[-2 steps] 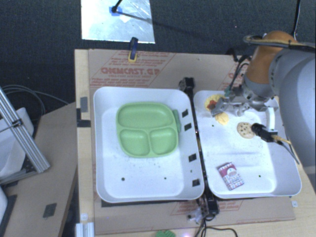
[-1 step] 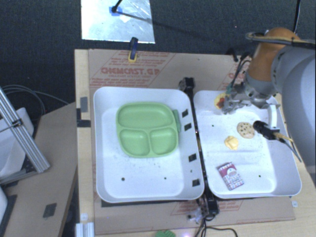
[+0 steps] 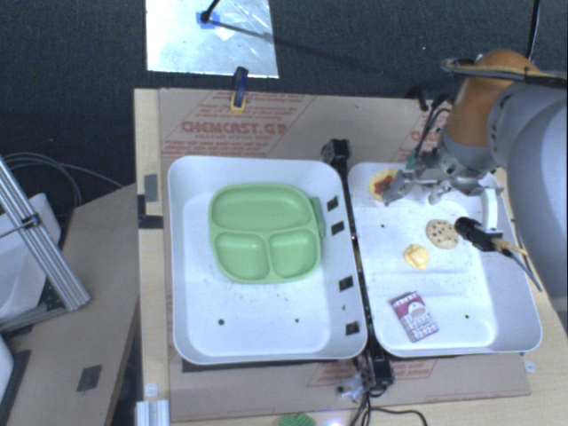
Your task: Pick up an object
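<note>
At right bin (image 3: 524,327) far-left corner, gripper (image 3: 397,187) over the red-yellow item (image 3: 382,183); jaw state unclear. Approach step; next: descend, close.

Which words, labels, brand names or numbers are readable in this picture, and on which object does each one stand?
"OKMCAST.G3", as far as it can be read, in red print on the cardboard sheet under the two bins; the letters are blurred, so the spelling is uncertain.
Fainter red print near the cardboard's right end: not readable.
The small red and white packet in the right bin: print too small to read.
</note>
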Action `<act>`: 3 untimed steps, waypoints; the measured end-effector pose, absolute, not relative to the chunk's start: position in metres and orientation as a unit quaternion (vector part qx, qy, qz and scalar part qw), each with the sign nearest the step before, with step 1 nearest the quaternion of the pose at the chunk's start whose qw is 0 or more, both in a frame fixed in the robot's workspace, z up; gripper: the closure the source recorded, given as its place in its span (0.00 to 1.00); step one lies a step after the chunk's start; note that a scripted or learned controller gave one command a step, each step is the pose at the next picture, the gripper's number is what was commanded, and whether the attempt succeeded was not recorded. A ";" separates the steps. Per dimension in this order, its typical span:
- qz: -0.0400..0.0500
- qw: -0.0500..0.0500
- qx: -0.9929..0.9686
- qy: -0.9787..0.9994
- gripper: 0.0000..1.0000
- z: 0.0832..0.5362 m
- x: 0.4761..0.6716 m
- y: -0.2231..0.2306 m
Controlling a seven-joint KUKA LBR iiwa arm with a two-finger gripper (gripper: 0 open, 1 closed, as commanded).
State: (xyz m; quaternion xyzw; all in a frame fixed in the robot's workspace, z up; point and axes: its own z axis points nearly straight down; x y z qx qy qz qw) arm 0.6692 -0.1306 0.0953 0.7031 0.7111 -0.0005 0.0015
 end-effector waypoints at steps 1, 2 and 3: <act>0.002 0.003 0.707 0.707 0.00 0.174 0.644 -0.148; -0.002 -0.002 0.708 0.706 0.00 0.121 0.584 -0.163; 0.000 0.001 0.708 0.707 0.00 0.083 0.597 -0.194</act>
